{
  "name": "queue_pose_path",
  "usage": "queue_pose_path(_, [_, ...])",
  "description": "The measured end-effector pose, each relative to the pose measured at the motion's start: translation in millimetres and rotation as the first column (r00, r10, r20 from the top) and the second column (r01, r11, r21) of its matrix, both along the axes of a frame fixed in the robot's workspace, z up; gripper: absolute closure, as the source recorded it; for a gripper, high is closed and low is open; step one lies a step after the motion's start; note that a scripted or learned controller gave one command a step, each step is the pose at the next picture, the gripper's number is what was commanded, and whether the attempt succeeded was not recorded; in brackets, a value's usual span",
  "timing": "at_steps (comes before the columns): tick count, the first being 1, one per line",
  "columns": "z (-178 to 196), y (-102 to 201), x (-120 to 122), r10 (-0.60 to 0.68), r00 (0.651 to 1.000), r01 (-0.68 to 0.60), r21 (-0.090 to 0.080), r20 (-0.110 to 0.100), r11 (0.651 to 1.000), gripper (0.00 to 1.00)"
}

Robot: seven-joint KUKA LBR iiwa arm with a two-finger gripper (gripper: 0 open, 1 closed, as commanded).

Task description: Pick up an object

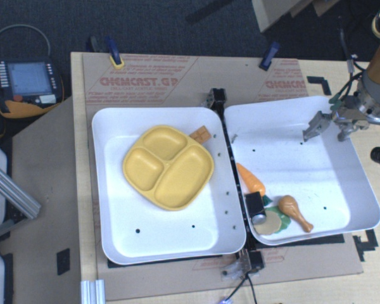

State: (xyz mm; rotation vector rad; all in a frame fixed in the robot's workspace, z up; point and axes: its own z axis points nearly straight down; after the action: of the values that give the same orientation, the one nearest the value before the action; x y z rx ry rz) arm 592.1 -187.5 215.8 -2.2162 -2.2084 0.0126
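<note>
My gripper (329, 129) hangs over the far right part of the right bin (285, 116), open, with its two grey fingers spread apart and nothing between them. The bin's loose objects lie well in front of it, at the near left corner: an orange carrot (250, 178), a small black block (254, 204), a brown drumstick (296, 212) and a flat green and grey piece (273, 223). In the left bin (114, 189) sits a yellow divided plate (168, 166), with a small tan block (201, 134) at its far right rim.
The two bins meet along a black divider (231, 170). They rest on a cardboard sheet (177, 75) held by clamps at the back. A pendant with a screen (25, 81) lies off the bench at the far left.
</note>
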Motion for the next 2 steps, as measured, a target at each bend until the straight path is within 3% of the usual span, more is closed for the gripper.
queue_pose_path(1, [8, 1, 3, 0.004, 1.000, -0.004, -0.003, 0.014, 1.000, 0.00])
queue_pose_path(2, [-55, 7, 0, 0.004, 1.000, -0.004, -0.001, 0.007, 1.000, 0.00])
